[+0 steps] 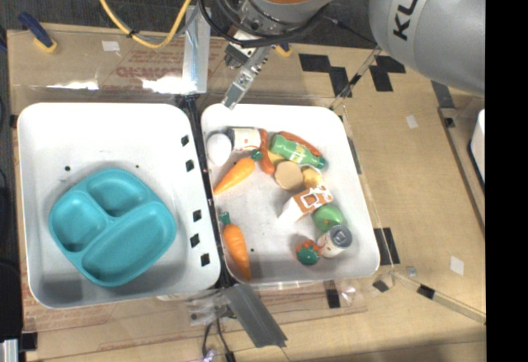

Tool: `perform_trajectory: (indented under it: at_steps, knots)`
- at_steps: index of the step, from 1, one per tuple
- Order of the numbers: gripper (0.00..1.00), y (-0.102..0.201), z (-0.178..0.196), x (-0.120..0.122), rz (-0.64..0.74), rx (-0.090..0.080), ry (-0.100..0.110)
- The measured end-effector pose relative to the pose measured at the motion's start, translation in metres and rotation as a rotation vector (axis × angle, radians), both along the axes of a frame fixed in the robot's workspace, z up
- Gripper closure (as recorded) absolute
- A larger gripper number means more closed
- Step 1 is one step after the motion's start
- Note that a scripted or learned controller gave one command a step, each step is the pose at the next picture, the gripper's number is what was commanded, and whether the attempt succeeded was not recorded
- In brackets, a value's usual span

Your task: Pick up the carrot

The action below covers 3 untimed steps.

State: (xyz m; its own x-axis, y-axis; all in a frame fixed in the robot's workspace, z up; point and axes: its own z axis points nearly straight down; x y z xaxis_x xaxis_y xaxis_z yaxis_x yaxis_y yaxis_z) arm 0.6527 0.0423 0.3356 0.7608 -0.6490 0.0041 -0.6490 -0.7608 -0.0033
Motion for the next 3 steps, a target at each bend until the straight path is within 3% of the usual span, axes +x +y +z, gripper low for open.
perform_trajectory:
  at_steps: [1,2,3]
  knots:
    - [1.00,-0.021,-0.033,0.003,0.298,0.001,0.011]
    - [1.00,0.013,-0.045,0.003,0.472,0.001,0.009]
    - [1.00,0.038,-0.056,0.003,0.510,0.001,0.011]
